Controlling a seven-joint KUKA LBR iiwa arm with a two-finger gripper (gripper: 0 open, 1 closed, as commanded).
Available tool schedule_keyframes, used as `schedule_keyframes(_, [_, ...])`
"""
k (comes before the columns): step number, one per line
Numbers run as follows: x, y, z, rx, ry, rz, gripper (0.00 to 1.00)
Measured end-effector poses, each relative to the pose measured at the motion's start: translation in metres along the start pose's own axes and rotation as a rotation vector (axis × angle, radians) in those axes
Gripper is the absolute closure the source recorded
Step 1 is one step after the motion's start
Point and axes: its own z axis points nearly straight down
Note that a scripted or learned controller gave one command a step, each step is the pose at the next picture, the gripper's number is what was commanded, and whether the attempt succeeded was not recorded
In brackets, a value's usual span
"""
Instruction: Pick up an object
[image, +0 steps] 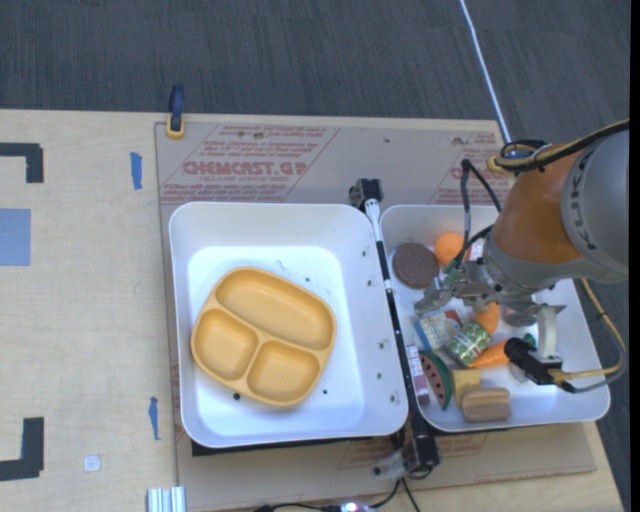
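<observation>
The gripper (452, 297) is hovering right over the green can (466, 342) in the right bin (590, 400); its grip I cannot tell.

Yellow three-compartment tray (263, 335) inside left white bin (190, 235)

The pale wooden surface (80, 330) carries a printed cardboard sheet (300, 160); on it, two white bins: left (200, 400) at nine o'clock, right (590, 400) at three.
</observation>
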Motion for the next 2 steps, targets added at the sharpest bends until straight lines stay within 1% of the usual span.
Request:
schedule_keyframes(1, [0.0001, 0.0014, -0.0104, -0.004, -0.001, 0.001, 1.0])
schedule_keyframes(2, [0.0002, 0.0013, -0.0103, -0.003, 0.0, 0.0, 0.0])
